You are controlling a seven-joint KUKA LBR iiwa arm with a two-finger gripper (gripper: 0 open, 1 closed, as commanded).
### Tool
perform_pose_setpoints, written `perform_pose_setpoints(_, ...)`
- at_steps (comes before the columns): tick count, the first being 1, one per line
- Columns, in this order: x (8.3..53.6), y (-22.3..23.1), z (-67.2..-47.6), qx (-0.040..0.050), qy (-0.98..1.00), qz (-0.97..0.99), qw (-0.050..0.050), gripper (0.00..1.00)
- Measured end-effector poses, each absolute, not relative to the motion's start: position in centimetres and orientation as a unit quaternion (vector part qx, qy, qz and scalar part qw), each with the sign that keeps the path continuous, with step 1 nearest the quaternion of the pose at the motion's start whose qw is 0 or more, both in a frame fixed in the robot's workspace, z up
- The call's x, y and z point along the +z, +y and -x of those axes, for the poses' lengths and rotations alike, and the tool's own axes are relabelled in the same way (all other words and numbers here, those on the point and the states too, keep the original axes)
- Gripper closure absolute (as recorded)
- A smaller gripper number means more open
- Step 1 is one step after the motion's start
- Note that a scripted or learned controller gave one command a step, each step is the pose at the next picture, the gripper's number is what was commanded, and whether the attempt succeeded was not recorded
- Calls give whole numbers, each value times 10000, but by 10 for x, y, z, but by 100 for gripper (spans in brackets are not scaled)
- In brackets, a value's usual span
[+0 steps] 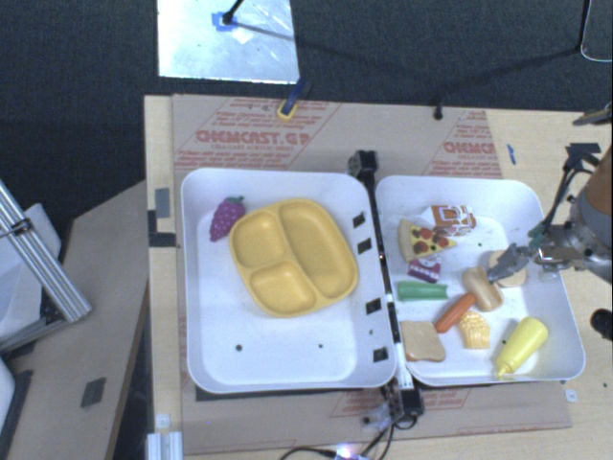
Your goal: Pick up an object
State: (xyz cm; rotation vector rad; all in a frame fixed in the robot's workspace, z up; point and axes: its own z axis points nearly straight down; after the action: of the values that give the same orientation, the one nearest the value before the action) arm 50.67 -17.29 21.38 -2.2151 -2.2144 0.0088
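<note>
Rightward, claw (505, 264) above right bin (551, 300), beside bread roll (482, 288).

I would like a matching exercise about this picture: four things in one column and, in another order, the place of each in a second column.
Things:
1. yellow divided tray
2. bunch of grapes
3. mustard bottle
4. pizza slice

Places:
A. near front right corner of the right bin
B. back part of the right bin, towards the divider
C. middle of the left bin
D. left bin, just left of the tray

Pairs: 1-C, 2-D, 3-A, 4-B
</note>
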Motion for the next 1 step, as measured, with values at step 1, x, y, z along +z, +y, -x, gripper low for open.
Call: perform_pose_setpoints(1, 220, -173, -510, -5, -7082, 7061, -8, 0)
